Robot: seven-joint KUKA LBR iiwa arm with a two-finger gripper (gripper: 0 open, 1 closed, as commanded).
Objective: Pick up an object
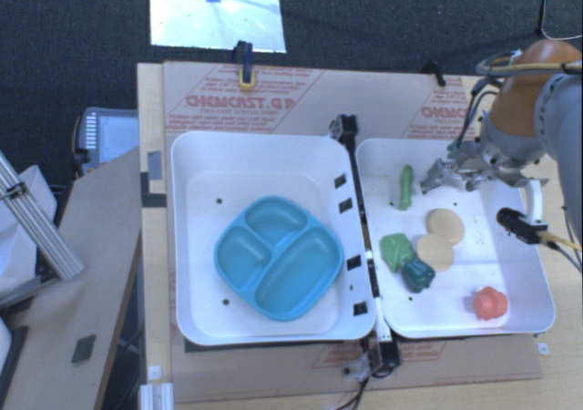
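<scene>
Two white bins on the surface (155,326), split by a black-clipped divider (357,217) — used as landmark below.

Left of the divider: left bin (196,171) holds one blue sectioned plate (278,256), three compartments, sitting toward the bin's front middle. Bare white floor runs all around the plate, widest along the back wall and far-left side.

Right of the divider: right bin (524,308) holds six items. One slim green piece (405,187) lies just right of the divider near the back. One leafy green item (395,250) and one dark teal block (418,273) touch each other, close to the divider. Two tan discs (445,225) (435,252) overlap, just right of those. One red-orange lump (490,303) sits well right of the divider by the front-right corner, free floor around it.

Tool (446,173) hangs over the back of the right bin, right of the slim green piece, above the tan discs. Cannot tell how its tips stand; nothing visibly between them.

Writing: red print on the cardboard (273,94) behind the bins reads roughly "CHEMCAST GP", repeated at the right, partly hidden.

One yellow clamp (246,69) at the cardboard's back edge.
</scene>
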